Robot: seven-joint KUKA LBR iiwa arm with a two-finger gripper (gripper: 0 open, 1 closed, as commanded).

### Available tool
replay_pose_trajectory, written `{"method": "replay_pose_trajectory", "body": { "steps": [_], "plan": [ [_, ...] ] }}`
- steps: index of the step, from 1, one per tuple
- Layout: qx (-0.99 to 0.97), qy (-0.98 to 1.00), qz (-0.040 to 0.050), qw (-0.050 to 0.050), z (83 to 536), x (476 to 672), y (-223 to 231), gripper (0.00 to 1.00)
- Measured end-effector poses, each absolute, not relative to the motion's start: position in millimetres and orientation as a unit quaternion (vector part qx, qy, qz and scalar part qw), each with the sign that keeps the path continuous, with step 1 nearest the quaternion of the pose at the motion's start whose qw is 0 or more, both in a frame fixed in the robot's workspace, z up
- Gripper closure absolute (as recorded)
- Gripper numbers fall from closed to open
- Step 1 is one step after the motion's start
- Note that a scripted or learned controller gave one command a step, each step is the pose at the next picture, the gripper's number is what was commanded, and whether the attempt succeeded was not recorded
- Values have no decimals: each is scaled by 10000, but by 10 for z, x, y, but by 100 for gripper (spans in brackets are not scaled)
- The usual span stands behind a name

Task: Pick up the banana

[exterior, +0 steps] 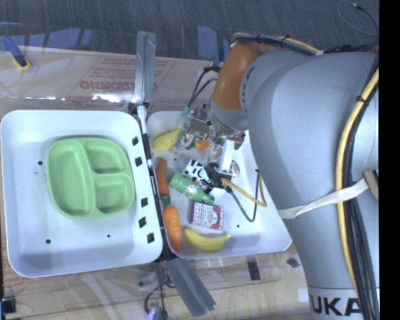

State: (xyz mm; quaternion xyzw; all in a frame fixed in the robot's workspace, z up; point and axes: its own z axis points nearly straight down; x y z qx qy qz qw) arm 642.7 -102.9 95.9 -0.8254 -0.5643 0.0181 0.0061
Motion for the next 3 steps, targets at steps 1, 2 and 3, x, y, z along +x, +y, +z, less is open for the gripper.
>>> {"method": "replay_pose_trajectory", "body": {
  "steps": [1,2,3],
  "plan": [
    [-8295,-5582,173,108,864,6469,-1136,0],
    [-8296,-5580,171,109,864,6470,-1135,0],
    [-8296,-5580,170,109,864,6470,-1135,0]
  ]
}}
